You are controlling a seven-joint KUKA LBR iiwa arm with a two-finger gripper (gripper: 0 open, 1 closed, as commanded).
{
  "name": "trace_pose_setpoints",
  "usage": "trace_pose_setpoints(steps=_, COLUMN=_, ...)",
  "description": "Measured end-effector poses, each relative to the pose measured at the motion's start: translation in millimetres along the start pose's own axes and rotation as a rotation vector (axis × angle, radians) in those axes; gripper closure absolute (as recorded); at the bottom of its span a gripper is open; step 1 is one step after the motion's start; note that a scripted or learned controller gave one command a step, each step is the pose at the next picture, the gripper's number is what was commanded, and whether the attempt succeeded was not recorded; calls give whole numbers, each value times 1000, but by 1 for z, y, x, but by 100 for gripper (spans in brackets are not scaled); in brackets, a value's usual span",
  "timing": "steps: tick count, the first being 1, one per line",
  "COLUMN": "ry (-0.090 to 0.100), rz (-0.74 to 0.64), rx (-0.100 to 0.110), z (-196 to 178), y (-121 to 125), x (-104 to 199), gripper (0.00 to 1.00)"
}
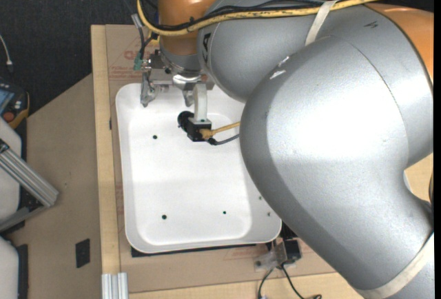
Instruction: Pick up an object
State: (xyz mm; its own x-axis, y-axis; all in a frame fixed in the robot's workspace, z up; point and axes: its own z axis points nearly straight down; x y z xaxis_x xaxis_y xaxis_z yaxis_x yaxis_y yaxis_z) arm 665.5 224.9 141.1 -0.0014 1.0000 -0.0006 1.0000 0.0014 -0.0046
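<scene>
Grey and orange robot arm (331, 118) reaching from the right, claw (167, 92) low over the far end of a white bin (186, 184) on a brown table (103, 153), claw's grip state impossible to tell, small dark dots (164, 216) on the bin floor

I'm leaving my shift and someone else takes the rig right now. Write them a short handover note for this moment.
Hand: low over the far end of the white bin, close to its rim. I cannot tell from this view whether it is open or shut.
Things: the arm covers the view's right side, so anything under it is hidden. The bare bin floor shows small dark dots.
Done: no pick confirmed.
Left: find an object, grasp it, lift it.
</scene>
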Motion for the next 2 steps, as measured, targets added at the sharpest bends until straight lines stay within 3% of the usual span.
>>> trace_pose_setpoints(steps=1, ry=0, rz=-1, rx=-6, z=-13, y=1, x=0, gripper=100)
trace_pose_setpoints(steps=2, ry=1, rz=6, rx=-14, z=-82, y=3, x=-51, gripper=100)
